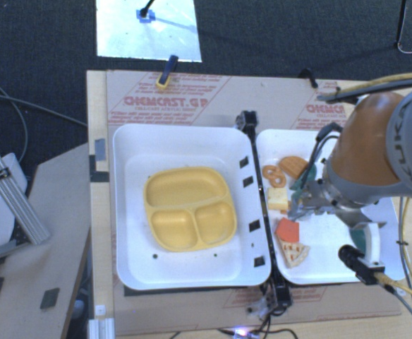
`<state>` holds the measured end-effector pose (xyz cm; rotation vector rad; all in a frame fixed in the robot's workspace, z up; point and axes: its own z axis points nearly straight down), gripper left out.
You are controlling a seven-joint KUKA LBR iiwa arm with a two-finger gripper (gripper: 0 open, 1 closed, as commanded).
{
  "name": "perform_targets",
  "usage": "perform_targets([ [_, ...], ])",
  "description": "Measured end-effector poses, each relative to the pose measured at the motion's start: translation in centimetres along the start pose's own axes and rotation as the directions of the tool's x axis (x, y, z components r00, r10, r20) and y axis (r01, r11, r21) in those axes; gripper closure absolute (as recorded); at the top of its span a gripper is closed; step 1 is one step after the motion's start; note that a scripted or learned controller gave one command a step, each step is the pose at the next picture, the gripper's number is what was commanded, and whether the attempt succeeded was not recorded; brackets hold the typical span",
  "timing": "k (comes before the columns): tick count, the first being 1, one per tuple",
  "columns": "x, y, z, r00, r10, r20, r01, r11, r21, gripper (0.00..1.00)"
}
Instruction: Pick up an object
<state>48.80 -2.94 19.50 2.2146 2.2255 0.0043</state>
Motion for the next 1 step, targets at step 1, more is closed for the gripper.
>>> perform_targets([
  [1, 0.0, -0.01, 0.04, 1.0, 0.002, 0.0, -0.002, 1.0, 0.001, 0.0],
])
